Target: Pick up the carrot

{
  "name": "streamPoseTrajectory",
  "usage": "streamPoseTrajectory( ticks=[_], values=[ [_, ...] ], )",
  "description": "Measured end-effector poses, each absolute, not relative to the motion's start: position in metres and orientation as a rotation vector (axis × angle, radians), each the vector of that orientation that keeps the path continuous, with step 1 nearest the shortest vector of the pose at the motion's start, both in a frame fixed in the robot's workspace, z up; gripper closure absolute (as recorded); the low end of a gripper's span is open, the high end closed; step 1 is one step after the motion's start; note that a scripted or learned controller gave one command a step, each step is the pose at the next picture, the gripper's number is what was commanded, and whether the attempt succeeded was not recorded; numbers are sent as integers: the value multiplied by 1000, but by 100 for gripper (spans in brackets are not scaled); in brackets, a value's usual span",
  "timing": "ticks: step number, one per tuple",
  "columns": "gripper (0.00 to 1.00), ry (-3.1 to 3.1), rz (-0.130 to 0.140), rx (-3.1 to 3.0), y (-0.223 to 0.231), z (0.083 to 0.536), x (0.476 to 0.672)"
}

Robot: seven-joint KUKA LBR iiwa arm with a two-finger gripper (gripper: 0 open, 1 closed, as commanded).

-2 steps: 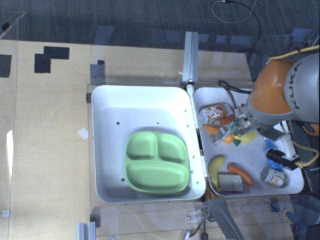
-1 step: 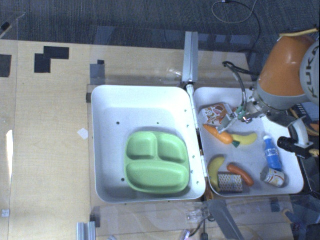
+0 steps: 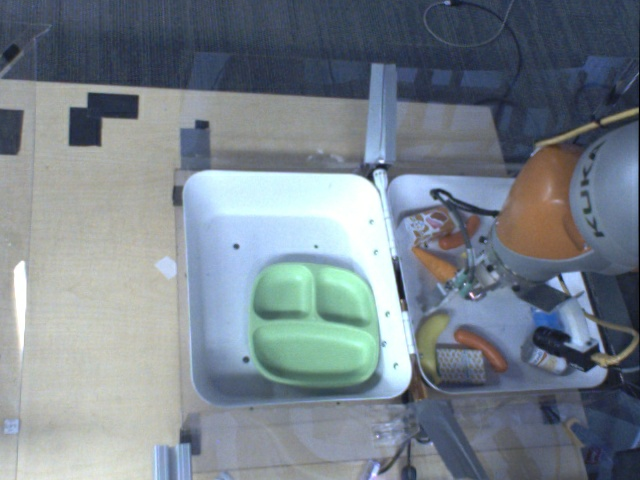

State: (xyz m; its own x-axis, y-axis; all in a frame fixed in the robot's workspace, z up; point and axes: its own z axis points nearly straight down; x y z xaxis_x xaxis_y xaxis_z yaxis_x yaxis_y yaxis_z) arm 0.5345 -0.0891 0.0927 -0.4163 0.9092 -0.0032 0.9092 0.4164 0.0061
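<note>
Carrot [image 3: 434, 262] in right bin [image 3: 520, 368], long axis slanting upper-left to lower-right; hand [image 3: 468, 280] just beside, grip perhaps open, indiscernible.

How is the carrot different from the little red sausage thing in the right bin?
The carrot is orange and tapered, while the sausage is red with rounded ends. The carrot lies near the middle of the right bin, close beside the robot's hand; the sausage lies nearer the front edge, next to a grey grater. The carrot looks a bit thicker. Both are long, lie flat and slant the same way.
</note>
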Motion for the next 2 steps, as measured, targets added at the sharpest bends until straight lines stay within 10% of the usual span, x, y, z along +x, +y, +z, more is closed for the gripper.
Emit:
streamPoseTrajectory(
  ticks=[1, 2],
  values=[
    [100, 2637, 11, 1690, -88, 104, 537],
    [100, 2692, 6, 1607, -64, 186, 612]
  ],
)
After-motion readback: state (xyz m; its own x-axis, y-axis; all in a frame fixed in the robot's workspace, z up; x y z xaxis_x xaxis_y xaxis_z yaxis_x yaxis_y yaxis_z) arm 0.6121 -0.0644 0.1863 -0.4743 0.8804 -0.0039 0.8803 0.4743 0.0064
